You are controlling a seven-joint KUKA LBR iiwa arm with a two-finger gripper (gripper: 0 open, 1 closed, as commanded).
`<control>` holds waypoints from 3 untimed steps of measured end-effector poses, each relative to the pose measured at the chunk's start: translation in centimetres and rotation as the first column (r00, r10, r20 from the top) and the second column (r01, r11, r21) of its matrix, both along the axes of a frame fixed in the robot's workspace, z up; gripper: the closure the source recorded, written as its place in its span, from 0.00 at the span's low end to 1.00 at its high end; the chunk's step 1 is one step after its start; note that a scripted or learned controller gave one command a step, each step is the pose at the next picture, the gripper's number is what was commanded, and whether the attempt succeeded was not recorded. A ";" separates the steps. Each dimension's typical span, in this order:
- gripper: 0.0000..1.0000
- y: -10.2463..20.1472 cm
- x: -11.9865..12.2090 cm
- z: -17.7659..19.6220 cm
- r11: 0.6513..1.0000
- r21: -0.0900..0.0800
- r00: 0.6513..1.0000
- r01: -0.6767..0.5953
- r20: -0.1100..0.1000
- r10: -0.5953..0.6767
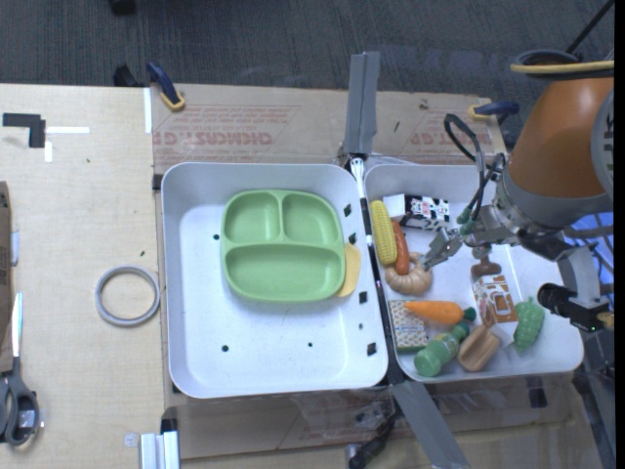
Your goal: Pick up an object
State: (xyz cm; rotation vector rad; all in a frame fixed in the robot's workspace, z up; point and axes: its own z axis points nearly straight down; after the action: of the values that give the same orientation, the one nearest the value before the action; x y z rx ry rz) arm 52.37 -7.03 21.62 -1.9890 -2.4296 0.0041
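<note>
The right white bin (562, 355) holds several toy foods: a yellow corn cob (383, 232), a tan mushroom-like piece (409, 279), an orange carrot (435, 311), a green bottle (439, 352), a brown sausage-like piece (478, 349), a green leafy piece (528, 324), a brown-and-white packet (494, 298) and a black-and-white piece (426, 209). My gripper (451, 245) hangs above the bin's middle, just right of the corn and the mushroom piece. Its fingers are spread apart with nothing between them.
The left white bin (195, 340) carries a green divided plate (283, 245) with a yellow piece (351, 271) at its right edge. A grey tape ring (128, 294) and scissors (18, 405) lie on the bench at left. A metal divider (361, 101) stands behind the bins.
</note>
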 end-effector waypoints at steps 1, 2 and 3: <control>0.00 -3.3 -4.7 -6.7 1.000 0.001 1.000 0.001 0.000 -0.001; 0.00 -3.2 -4.4 -11.9 0.998 -0.001 0.998 0.065 0.010 -0.065; 1.00 -3.3 -4.3 -11.0 0.998 -0.001 0.998 0.069 0.011 -0.069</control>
State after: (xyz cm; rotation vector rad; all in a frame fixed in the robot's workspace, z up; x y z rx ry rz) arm 48.04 -10.30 10.66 -2.0780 -2.3662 -0.0052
